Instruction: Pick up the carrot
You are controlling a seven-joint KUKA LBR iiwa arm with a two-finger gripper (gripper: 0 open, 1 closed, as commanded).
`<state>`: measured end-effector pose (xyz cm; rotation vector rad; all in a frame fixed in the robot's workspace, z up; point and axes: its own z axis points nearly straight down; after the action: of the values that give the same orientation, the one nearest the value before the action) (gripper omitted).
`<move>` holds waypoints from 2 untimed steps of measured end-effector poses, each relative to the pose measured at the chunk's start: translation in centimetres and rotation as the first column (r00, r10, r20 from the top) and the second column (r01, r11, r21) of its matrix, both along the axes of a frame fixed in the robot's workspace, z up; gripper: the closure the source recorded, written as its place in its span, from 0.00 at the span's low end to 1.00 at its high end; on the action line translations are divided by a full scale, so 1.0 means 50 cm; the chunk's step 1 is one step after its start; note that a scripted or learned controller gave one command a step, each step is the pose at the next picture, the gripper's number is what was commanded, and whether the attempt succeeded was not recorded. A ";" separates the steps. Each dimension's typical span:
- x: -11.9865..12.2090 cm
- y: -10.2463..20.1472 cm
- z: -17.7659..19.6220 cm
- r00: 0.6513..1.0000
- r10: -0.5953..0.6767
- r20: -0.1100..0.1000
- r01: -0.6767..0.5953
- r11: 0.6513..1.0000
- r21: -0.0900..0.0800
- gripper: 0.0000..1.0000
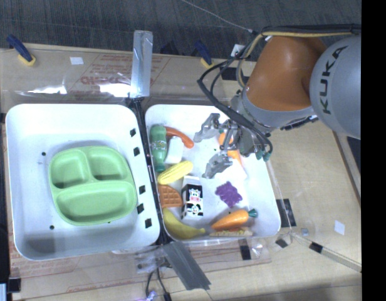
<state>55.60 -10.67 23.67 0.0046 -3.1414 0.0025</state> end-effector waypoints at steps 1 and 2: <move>0.122 -0.119 -0.082 1.000 0.003 -0.003 -0.003 1.000 0.002 0.00; 0.188 -0.206 -0.180 1.000 -0.016 -0.002 0.016 1.000 0.002 0.00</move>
<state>65.01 -20.95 14.66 -0.0211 -3.1396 -0.0010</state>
